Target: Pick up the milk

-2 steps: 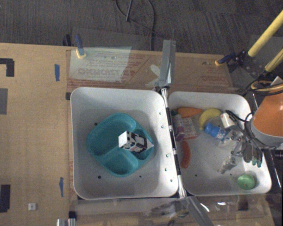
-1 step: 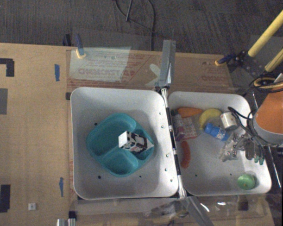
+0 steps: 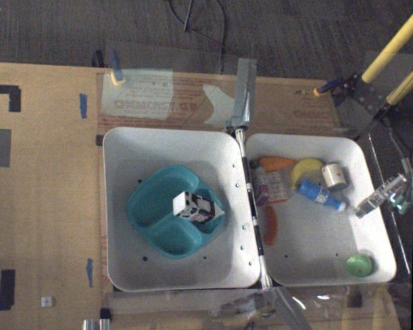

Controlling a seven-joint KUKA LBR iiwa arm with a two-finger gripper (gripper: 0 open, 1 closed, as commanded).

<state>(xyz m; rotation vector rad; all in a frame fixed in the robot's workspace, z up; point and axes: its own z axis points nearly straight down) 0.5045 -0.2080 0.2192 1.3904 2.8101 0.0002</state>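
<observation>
Milk carton [image 3: 197, 207] lies tilted in the teal tray [image 3: 151, 210] at nine o'clock from the hand [image 3: 376, 199], whose spread cannot be told, so it should descend squarely over the carton's narrow sides.

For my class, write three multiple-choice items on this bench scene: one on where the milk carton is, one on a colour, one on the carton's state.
1. Where is the milk carton?
A. on the teal tray in the left bin
B. in the right bin
C. on the bench outside the bins

2. What colour is the ball in the right bin's near corner?
A. red
B. green
C. blue

3. How does the carton lie?
A. held by the gripper
B. under the bottle
C. free on the tray

Answers: A, the carton sits on the tray; B, the ball is green; C, the gripper is over the other bin.
</observation>
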